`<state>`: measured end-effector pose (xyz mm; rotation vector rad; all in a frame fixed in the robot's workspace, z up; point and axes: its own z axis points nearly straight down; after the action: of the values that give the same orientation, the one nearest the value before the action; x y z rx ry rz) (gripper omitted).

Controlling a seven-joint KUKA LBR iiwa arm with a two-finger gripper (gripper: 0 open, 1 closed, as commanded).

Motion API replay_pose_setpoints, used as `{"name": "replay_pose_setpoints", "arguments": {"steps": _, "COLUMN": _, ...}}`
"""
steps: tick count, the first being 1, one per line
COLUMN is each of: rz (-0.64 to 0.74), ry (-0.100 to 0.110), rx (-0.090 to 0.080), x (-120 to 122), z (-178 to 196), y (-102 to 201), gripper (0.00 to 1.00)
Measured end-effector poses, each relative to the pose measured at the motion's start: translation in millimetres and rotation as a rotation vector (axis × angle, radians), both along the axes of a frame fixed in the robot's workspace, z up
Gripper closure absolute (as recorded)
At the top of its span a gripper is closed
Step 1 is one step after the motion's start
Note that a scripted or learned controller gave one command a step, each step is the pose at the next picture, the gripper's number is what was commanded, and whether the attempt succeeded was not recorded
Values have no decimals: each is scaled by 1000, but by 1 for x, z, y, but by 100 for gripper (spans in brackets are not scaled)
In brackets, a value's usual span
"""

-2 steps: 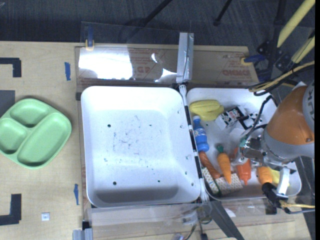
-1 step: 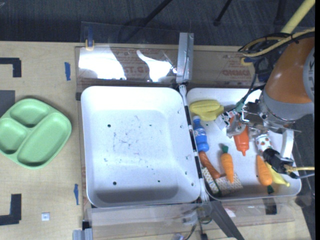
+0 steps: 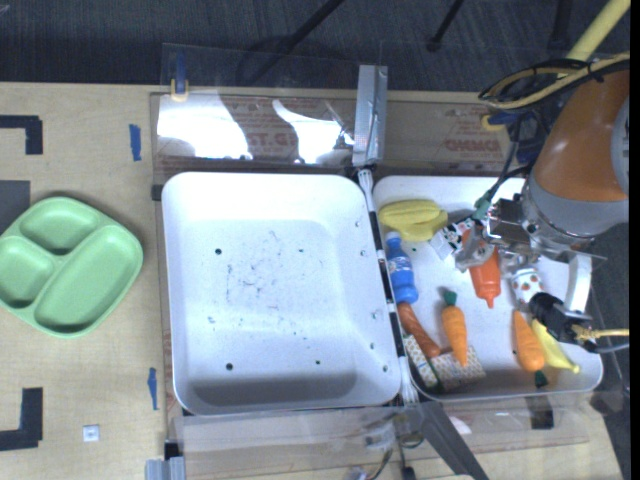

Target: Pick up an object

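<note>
1. Arm (image 3: 585, 158): grey with an orange band, reaching in from the right over the right bin (image 3: 590, 373); its wrist sits above the cluttered half of the bench, since that is where the pickable objects lie
2. Gripper (image 3: 487, 253): low over the bin's upper middle, at the orange-red object (image 3: 487, 280); whether it is open, closed or gripping cannot be told from this slant, so no hold is claimed
3. Candidate objects, all in the right bin: a yellow piece (image 3: 412, 217) near the top-left corner; a blue bottle (image 3: 401, 271) along the left wall; a carrot (image 3: 454, 329) in the middle; a second carrot (image 3: 526, 340) touching a banana (image 3: 553, 349) toward the right
4. Left bin (image 3: 270, 288): white and shallow, just beside the right one; probably the receiving side
5. Green divided plate (image 3: 68, 265): on the bench well apart from both bins; seemingly no part of this step
6. Judgement: the pick looks early, the target not yet lifted
</note>
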<state>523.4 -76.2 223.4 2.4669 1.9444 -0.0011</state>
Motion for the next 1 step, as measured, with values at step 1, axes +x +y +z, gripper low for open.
{"name": "replay_pose_setpoints", "arguments": {"steps": 1, "rz": -78, "ry": 0, "rx": 0, "x": 28, "z": 105, "y": -53, "gripper": 100}}
